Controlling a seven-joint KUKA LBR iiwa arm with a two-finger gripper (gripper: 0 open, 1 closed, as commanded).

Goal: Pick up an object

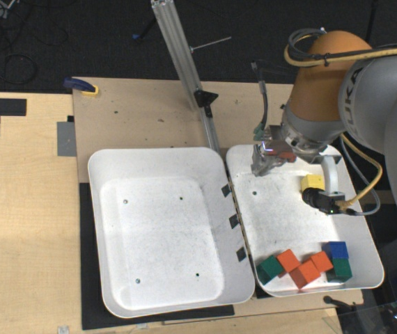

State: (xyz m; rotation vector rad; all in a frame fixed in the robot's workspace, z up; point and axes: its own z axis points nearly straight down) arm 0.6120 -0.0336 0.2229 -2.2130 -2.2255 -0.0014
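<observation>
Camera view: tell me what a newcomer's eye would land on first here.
First the big grey arm with its orange band, reaching in from the right, its gripper low over the far end of the right bin. Next, the cluster of blocks, orange, green and blue, packed into that bin's near corner. The left bin is plain white beside them.

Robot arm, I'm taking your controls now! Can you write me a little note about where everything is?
Gripper: low over the far end of the right white bin; whether it holds anything can't be made out.
Blocks: all bunched at that bin's near end, namely a green cube, two orange blocks, a blue cube and a dark green cube.
Left white bin: next to it.
Done: no pick seen yet.
Left: move to the blocks, grab one, lift it.
</observation>
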